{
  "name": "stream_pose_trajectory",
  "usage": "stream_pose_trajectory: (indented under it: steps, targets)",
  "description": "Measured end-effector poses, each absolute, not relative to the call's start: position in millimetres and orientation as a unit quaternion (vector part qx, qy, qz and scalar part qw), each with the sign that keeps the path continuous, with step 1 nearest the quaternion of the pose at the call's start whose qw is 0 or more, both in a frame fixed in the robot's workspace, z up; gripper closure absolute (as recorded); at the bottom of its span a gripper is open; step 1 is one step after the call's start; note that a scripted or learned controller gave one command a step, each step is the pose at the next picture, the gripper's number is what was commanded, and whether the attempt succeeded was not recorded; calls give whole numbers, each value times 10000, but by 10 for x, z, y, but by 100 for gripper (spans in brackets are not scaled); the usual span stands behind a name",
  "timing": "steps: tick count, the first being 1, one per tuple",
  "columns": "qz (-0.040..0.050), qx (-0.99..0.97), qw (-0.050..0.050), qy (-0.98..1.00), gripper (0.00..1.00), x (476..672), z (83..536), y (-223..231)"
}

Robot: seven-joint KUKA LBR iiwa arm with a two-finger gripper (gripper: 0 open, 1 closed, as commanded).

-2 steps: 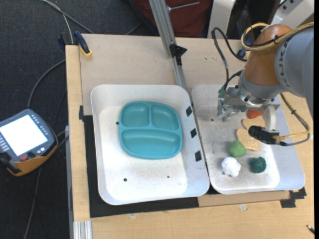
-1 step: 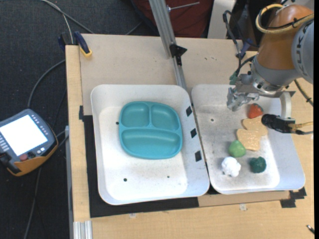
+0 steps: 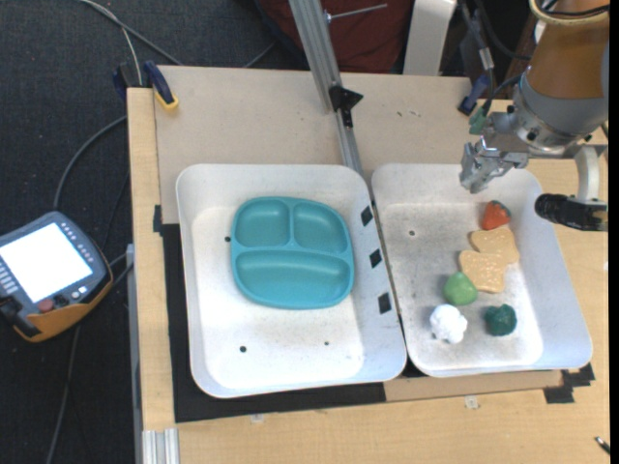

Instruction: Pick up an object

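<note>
Dark carpet surrounds my tabletop [image 3: 251, 104], which carries two shallow white bins side by side. My left bin [image 3: 208, 356] holds a teal divided plate [image 3: 290, 252], lying flat near its middle. My right bin [image 3: 426, 211] holds the small things I could pick: an orange-red piece [image 3: 495, 215] at the far right, a tan bread-shaped piece [image 3: 494, 243] just near of it, a second tan piece [image 3: 486, 272] touching that one, a light green ball [image 3: 460, 289] beside it on the left, a white lumpy object [image 3: 448, 323] nearer still, and a dark green object [image 3: 501, 319] to the right of the white one.

My pincer [image 3: 482, 167] hangs over the far right part of the right bin, just far and left of the orange-red piece, apart from every object. I cannot tell whether it is open or closed; nothing is seen in its grip.

Off the tabletop to the left, a handheld control pendant [image 3: 44, 274] lies on the carpet.
</note>
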State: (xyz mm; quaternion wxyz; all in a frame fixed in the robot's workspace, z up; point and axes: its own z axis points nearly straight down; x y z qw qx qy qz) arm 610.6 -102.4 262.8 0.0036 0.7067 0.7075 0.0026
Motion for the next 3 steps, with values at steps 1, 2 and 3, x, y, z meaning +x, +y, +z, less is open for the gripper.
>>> stream_pose_trajectory:
  steps: [1, 2, 3]
  targets:
    - [7, 7068, 6, 7074, 100, 6113, 2609, -1020]
    - [16, 7047, 2, 7095, 100, 6162, 2652, -455]
    - [8, 7046, -7, 7096, 100, 6188, 2606, 181]
